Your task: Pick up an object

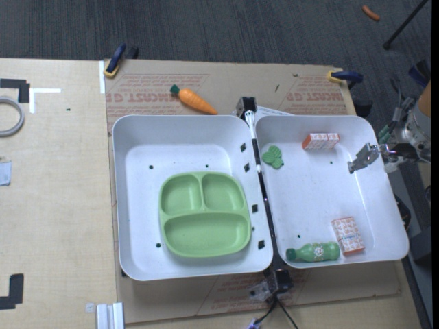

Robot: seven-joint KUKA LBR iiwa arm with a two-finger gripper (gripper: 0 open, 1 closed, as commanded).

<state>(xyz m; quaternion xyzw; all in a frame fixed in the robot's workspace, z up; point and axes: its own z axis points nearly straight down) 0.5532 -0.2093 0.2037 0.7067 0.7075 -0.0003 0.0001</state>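
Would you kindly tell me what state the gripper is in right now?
Gripper: over the right bin's right edge; whether it is open or closed cannot be told, and nothing is seen in it.

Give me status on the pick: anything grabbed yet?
Nothing looks done: no object is lifted. The gripper sits over the right bin near its right edge, with nothing visible in it. The green bottle, two small boxes and green toy all lie in that bin. The green plate is in the left bin, and a carrot lies outside. Choosing, grasping and lifting remain.
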